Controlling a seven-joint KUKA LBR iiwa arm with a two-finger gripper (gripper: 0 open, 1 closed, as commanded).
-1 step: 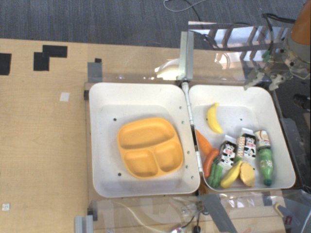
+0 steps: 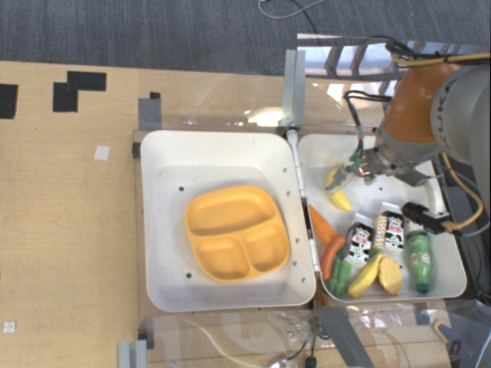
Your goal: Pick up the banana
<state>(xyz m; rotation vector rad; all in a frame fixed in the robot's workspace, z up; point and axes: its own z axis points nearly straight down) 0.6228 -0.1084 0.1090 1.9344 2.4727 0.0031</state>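
The banana lies at the front of the right bin, slanted between a green vegetable and a pale yellow lump. My gripper hangs low over the back left part of that bin, well behind the banana. A small yellow piece lies just below the gripper, and a bit of yellow shows at its tip. The grey arm with its orange band comes in from the right.
The right bin also holds a carrot, a red pepper, two cow-print cartons and a green bottle. In the left bin sits an orange divided plate. A metal divider separates the bins.
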